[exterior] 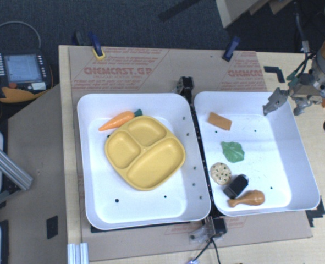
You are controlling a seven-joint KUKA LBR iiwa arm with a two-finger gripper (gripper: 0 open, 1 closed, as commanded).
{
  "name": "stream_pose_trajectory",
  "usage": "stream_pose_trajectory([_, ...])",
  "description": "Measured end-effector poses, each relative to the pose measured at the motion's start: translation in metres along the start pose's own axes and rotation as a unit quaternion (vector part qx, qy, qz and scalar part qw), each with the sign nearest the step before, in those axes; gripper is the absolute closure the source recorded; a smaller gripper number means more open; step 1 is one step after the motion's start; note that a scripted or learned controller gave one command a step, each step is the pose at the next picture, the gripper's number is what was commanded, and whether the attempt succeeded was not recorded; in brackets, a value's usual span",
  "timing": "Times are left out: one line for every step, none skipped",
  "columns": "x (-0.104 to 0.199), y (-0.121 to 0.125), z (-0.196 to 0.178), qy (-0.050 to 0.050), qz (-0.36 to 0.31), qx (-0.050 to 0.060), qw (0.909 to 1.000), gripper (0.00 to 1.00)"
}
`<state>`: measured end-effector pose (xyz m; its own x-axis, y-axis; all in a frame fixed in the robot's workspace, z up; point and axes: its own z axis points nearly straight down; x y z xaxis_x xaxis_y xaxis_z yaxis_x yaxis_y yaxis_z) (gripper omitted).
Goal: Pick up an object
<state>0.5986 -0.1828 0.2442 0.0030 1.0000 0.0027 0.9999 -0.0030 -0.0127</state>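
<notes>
Gripper [286, 104] sits over the right bin's [302, 147] far right rim, fingers spread wide with nothing between them. Pick candidates all lie in that bin (well apart from it): orange block [220, 121], green leaf [232, 150], cookie [220, 173], black piece [236, 186], drumstick [248, 199]. Left bin [91, 147] holds a yellow divided plate [144, 152] and a carrot [117, 120] at its back edge.

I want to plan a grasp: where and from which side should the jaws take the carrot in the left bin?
Grip the carrot across its thick orange middle, coming straight down from above. It lies flat on the bin floor, its long axis slanted, green end by the yellow divided plate. Turn the jaws across that axis; the plate rim sits close on one side, so clearance there looks tight.
</notes>
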Motion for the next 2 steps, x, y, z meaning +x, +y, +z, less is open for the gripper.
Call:
stream_pose_trajectory([0.001, 0.002, -0.007, -0.001, -0.002, -0.006, 1.0000, 0.00])
stream_pose_trajectory([0.001, 0.004, 0.034, -0.001, -0.002, -0.005, 1.0000, 0.00])
